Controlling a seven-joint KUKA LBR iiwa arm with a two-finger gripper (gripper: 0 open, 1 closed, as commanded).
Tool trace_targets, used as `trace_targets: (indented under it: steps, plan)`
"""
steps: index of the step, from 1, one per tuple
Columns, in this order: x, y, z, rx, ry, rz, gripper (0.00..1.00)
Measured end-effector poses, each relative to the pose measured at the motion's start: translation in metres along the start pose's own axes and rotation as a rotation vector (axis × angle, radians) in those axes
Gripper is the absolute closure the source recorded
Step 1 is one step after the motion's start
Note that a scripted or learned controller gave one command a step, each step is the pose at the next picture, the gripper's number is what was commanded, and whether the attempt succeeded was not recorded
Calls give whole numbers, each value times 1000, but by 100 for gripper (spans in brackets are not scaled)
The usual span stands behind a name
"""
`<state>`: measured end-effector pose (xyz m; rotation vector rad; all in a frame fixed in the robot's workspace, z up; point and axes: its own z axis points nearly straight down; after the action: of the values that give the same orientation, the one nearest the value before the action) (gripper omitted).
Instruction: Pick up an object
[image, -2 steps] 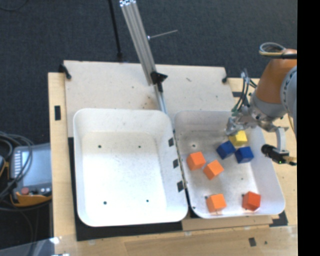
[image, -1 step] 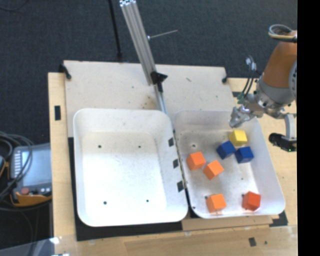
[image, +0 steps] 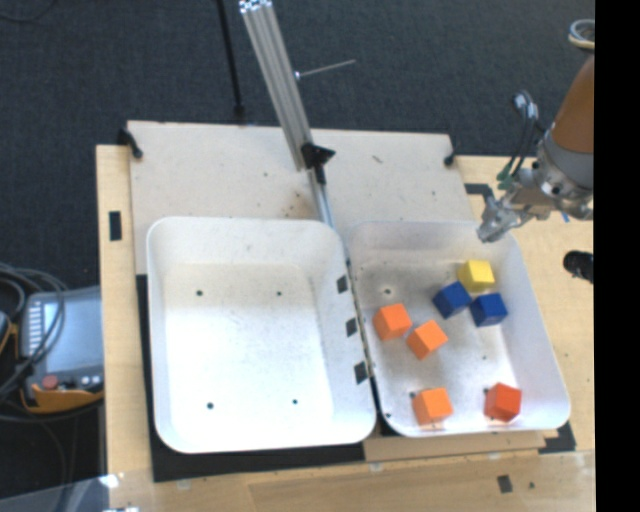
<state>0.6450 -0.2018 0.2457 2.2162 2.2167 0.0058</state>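
The right bin holds several small blocks. A yellow block sits near the back right, with two blue blocks just in front of it. Three orange blocks lie toward the bin's left and front. A red-orange block rests at the front right corner. My gripper hangs over the bin's back right rim, above and behind the yellow block, with nothing seen between its fingers.
The left bin stands beside the right one, sharing a middle wall with black clips. A slanted aluminium post rises behind the bins. A grey pendant and cables lie off the bench's left edge.
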Motion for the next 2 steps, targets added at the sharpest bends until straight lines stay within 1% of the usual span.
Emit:
trace_targets:
  steps: [1,2]
  plan:
    - [-2,2,-54,0,-1,-6,100]
    - [52,1,-37,8,2,-5,100]
